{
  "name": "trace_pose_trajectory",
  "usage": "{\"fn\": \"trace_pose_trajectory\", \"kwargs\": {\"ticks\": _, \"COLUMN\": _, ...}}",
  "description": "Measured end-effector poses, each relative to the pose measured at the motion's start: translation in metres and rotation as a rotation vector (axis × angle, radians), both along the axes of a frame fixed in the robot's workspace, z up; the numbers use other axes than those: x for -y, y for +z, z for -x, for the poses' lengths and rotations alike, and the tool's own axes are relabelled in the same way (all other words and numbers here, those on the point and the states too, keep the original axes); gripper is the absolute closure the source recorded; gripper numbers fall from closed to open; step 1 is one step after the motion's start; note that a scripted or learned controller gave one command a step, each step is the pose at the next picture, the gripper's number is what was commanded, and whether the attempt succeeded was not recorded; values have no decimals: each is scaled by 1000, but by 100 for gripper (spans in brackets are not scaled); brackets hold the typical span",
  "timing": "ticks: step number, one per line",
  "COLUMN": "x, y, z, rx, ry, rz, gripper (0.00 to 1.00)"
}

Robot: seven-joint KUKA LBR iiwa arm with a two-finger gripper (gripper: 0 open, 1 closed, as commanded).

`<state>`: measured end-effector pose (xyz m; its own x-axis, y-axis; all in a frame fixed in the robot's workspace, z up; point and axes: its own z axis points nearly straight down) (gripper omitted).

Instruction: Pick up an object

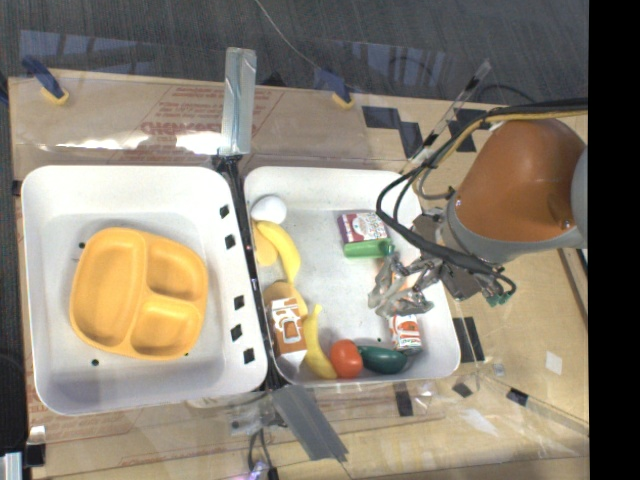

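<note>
Camera view, looking down on the bench. Left bin point(40, 268): holds one yellow divided tray point(138, 291) with three compartments, lying flat near the bin's middle.

Right bin point(320, 183): holds assorted items. White ball point(268, 209) at the upper left corner. Yellow banana point(279, 249) just below it, curved along the left wall. Brown bottle point(287, 320) with an orange-and-white label lying beneath the banana. Second, slimmer banana point(315, 348) beside the bottle, reaching to the bin's lower edge. Red tomato point(345, 358) touching that banana's end. Dark green vegetable point(384, 358) just right of the tomato. Small can point(406, 332) with a red-and-white label, near the lower right corner. Maroon-and-white box point(361, 227) in the upper middle, with a green cylinder point(368, 249) lying along its lower edge.

Gripper point(398, 290): metal fingers hang over the bin's right side, directly above the small can and below the green cylinder. Jaw state cannot be told; nothing shows between them.
</note>
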<state>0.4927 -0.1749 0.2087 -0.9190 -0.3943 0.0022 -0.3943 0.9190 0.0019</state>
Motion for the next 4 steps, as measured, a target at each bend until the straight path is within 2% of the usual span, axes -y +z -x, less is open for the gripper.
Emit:
{"fn": "trace_pose_trajectory", "kwargs": {"ticks": 1, "x": -37, "y": 12, "z": -40, "rx": 7, "ry": -28, "rz": 0, "gripper": 100}}
{"fn": "trace_pose_trajectory", "kwargs": {"ticks": 2, "x": -32, "y": 71, "z": -90, "rx": 10, "ry": 2, "rz": 3, "gripper": 100}}
{"fn": "trace_pose_trajectory", "kwargs": {"ticks": 3, "x": 18, "y": 30, "z": -136, "rx": 3, "ry": 311, "rz": 0, "gripper": 100}}
{"fn": "trace_pose_trajectory", "kwargs": {"ticks": 4, "x": -23, "y": 61, "z": -155, "rx": 8, "ry": 210, "rz": 1, "gripper": 100}}
